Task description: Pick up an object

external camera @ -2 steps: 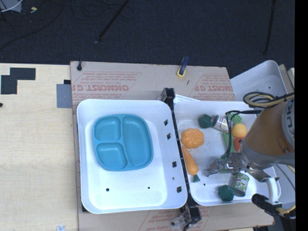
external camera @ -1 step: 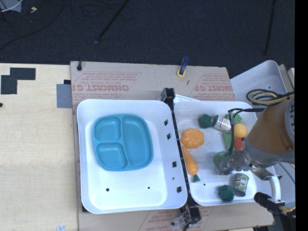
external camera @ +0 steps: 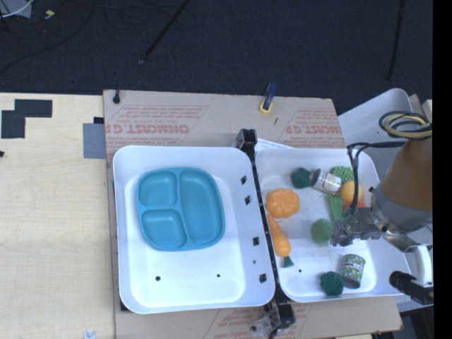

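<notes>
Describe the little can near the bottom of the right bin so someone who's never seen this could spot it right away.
Start at the right bin, the one holding the toy food rather than the blue tray. Go to its near right corner, where the can stands beside a dark green lump. It is the item with a green printed label and a pale top, unlike the plain-coloured pieces around it.

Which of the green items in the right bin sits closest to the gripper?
The round pale green one, just left of the gripper; the dark green ones lie farther off.
</notes>
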### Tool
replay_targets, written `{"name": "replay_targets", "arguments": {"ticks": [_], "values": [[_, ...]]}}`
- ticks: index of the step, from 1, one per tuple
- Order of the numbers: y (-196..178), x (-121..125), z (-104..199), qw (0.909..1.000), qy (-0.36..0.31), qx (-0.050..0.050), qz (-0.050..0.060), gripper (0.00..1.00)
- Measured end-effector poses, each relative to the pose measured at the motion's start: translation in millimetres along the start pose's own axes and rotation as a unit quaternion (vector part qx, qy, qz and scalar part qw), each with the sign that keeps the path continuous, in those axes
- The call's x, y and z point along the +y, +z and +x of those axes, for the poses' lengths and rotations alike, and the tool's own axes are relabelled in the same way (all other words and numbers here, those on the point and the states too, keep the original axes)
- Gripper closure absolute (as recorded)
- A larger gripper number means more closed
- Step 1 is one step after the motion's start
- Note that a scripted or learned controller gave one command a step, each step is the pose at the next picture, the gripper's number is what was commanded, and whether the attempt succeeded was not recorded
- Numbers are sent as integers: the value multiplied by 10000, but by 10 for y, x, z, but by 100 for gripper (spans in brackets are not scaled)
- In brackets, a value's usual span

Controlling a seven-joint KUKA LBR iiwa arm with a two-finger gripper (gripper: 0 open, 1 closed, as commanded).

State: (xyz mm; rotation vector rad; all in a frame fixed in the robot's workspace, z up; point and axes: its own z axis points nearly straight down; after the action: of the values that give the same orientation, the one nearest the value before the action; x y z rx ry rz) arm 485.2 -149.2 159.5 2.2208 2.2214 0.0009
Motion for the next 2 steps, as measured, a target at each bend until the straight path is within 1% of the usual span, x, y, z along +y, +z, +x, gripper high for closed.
{"name": "replay_targets", "arguments": {"ticks": [1, 2], "values": [[-487, 86, -63, 10000, 1, -3, -7, 100], [-689, 90, -70, 10000, -3, 1, 4, 100]]}}
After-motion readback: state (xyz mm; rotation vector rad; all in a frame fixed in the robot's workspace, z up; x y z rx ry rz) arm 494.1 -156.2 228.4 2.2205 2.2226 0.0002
